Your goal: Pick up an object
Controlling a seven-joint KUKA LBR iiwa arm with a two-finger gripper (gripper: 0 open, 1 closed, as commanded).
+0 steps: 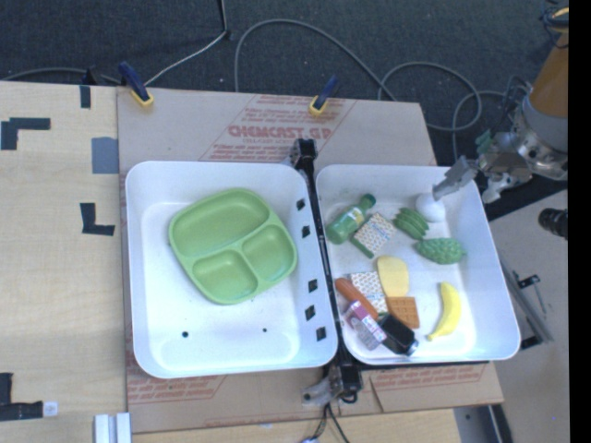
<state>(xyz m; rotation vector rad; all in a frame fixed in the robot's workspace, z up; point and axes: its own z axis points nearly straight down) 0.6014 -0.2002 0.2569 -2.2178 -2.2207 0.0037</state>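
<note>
The right bin (489,247) holds several toy foods. Among them are a green bottle (348,221), a checkered packet (374,233), a dark green pickle (411,221), a small white piece (429,207) and a bumpy green piece (440,249). Nearer the front lie a yellow block (392,275), a banana (448,310), an orange stick (354,294) and a black item (397,334). My gripper (469,185) hangs open over the bin's far right corner, just right of the white piece, with nothing between its fingers.
In the left bin (148,275) lies a green divided plate (233,245). A black divider (314,247) runs between the bins. Cables trail on the dark floor behind the bench, and clamps (322,98) hold the cardboard's far edge.
</note>
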